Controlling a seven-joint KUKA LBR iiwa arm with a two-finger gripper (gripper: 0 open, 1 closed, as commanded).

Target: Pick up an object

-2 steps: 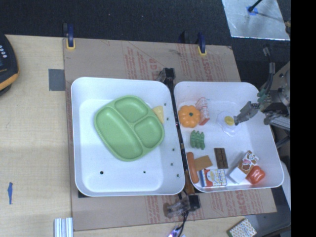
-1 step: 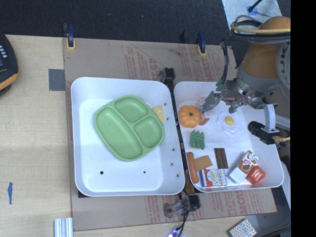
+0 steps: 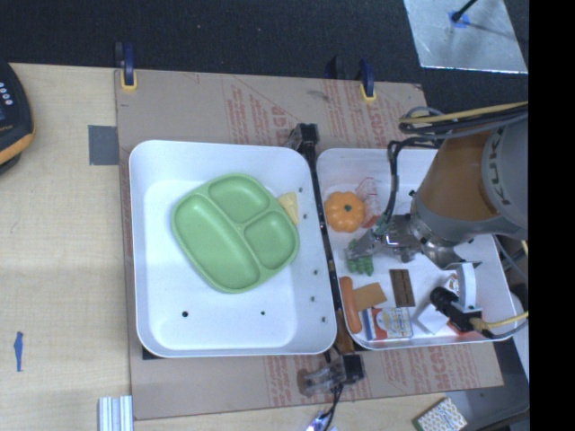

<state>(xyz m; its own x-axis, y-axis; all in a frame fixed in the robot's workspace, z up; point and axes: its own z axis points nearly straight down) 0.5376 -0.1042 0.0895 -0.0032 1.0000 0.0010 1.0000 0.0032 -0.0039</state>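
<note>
**Q:** Walk me across the bench from the left.

**A:** First the left bin, with a green plate lying flat in it and a pale yellow piece touching the plate's right edge. Past the divider is the right bin, where the small things are: a pumpkin near its upper left, a green clump below that, then an orange block, a brown slab and a printed packet toward the front rim.

**Q:** And your pincer?

**A:** My pincer is low in the right bin, just right of the pumpkin and right above the green clump. Whether it is spread or closed I cannot tell; wrist and cable blur together there. I see nothing plainly between its tips, so I claim no hold.

**Q:** What could spoil the pick?

**A:** I judge crowding to be the trouble. The pumpkin is round and may roll away toward the bin wall if one tip nudges it first. The clump is small and soft-looking; I could close over it and come up bare. The flat pieces lie flush, so tips might skid over them.
</note>
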